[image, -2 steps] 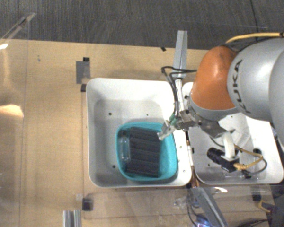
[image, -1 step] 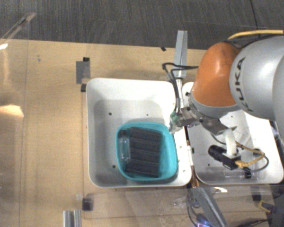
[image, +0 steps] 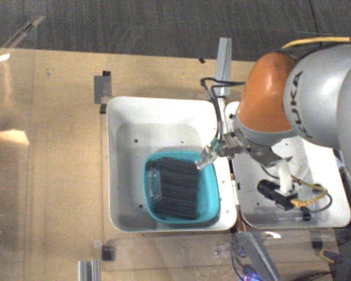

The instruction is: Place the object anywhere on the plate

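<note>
The end effector (image: 203,158) is seen at the upper right corner of a teal plate (image: 209,195), its metallic tip small and partly blurred; whether it is released or clenched cannot be told from this slanted view, and nothing can be made out in its grasp. A dark, ribbed, roughly rectangular object (image: 175,187) is seen lying flat on the plate, apparently just beside the end effector's tip. The plate is squarish with rounded corners and a glossy raised rim, and it rests in the left bin (image: 126,174), a shallow white tray of smooth plastic. The right bin (image: 327,212) is largely covered by the grey arm (image: 324,92). Both bins are borne by a pale wooden surface (image: 47,174).
</note>
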### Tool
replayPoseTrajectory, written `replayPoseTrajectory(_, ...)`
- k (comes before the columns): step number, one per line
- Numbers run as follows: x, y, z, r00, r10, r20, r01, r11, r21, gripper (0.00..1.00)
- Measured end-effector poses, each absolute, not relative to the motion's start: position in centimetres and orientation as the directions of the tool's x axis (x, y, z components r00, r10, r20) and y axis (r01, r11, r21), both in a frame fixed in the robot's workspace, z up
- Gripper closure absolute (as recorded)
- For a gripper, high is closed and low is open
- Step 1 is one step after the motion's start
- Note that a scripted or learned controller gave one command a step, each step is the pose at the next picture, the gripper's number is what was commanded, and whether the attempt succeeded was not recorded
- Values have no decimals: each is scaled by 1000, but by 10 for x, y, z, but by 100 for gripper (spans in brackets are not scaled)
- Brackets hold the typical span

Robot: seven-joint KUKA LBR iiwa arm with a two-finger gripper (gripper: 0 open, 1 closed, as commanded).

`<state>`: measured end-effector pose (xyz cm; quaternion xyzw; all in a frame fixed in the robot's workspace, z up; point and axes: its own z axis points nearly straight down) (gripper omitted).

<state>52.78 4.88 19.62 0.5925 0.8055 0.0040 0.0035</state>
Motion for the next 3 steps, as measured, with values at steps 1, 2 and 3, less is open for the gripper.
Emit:
replayPoseTrajectory(1, 498, -19, 287, -402, 916, -4, 916, 402, 9, 0)
replayPoseTrajectory(2, 501, -17, 298, -408, 913, -8, 913, 408, 16, 100)
replayPoseTrajectory(3, 514, 44, 252, -499, 867, -2, 867, 499, 6, 100)
